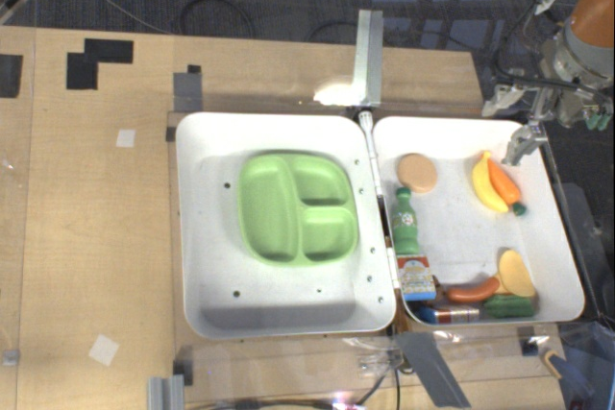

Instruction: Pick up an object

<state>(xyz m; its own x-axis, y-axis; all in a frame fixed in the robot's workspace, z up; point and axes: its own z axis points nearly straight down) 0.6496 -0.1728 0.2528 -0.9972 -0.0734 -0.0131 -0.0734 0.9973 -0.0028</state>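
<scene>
Nearest, along the front wall of the right-hand shallow white bin (567,298): a red sausage-shaped toy (468,289), a green pod-like piece (508,305) and a pale yellow rounded slice (516,273), all crowded together; just beside them a small red-and-white carton (416,278), with a green plastic bottle (405,223) lying along the bin's left wall; further back, a tan round disc like a biscuit (417,172); near the far right corner, a yellow toy banana (487,186) with an orange toy carrot (505,181) resting against it; left bin (207,302) holds a light green divided plastic tray (297,207). Farthest, the grey two-finger gripper (520,149) hangs over the far right rim, just beside the banana and apart from it; whether the claw is released or clenched cannot be told. Likely pick: the banana; judged light, stiff, smooth plastic, apt to slip on its curve; best taken across the middle of its body, though the carrot touching it may crowd one side.
</scene>
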